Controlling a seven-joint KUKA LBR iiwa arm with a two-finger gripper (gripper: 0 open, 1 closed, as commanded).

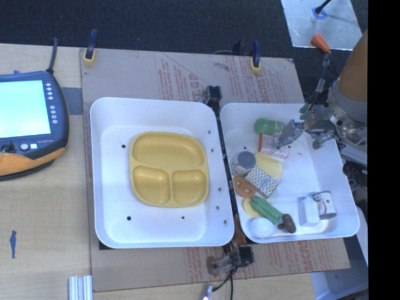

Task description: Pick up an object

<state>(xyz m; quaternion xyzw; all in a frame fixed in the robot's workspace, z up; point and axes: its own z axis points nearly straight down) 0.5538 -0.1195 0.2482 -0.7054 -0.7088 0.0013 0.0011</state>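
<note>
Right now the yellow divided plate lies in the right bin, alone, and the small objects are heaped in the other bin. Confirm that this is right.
Not right. The camera view shows the yellow divided plate alone in the left bin, not the right one. The small objects, such as the green bottle, are heaped in the other bin, the right bin.

The wooden bench (44, 230) bears a cardboard sheet (169, 74), a handheld control pendant (28, 120) beside it.
</note>
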